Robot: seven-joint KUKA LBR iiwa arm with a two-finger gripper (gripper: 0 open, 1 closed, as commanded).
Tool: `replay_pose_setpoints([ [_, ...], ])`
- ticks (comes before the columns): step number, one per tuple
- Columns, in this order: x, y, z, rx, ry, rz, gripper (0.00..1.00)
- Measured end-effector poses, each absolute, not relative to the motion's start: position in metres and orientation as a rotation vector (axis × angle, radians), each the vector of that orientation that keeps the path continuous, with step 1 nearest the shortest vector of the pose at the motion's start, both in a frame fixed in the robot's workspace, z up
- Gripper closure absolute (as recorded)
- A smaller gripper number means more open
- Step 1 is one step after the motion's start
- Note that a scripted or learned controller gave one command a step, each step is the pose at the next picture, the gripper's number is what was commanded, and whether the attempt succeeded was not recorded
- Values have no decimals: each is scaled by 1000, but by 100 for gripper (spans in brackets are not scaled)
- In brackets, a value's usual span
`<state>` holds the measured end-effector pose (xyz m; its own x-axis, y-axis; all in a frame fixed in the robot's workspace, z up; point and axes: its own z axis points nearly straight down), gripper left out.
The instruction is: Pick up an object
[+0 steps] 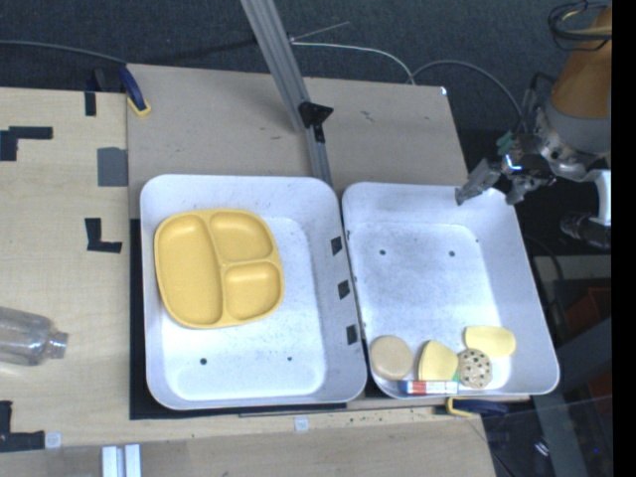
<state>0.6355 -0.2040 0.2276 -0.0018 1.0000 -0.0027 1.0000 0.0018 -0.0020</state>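
Grey two-finger gripper (487,182), its opening impossible to judge, hovers at the right white plastic bin's (427,266) far-right corner in the approach step, well apart from the small round tan food pieces (437,358) against the near wall, so it must travel there and descend.

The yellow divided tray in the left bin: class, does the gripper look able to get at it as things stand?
Probably yes. The yellow divided tray lies uncovered in the left bin, and the gripper hangs above the right bin's far corner with nothing between.
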Motion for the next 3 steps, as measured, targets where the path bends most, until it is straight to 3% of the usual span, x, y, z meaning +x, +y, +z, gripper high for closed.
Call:
replay_pose_setpoints([
  [1, 636, -203, 238, 2217, 2224, -6, 100],
  [2, 661, -210, 329, 2211, 2220, 7, 100],
  [3, 618, -202, 204, 2227, 2227, -11, 100],
])
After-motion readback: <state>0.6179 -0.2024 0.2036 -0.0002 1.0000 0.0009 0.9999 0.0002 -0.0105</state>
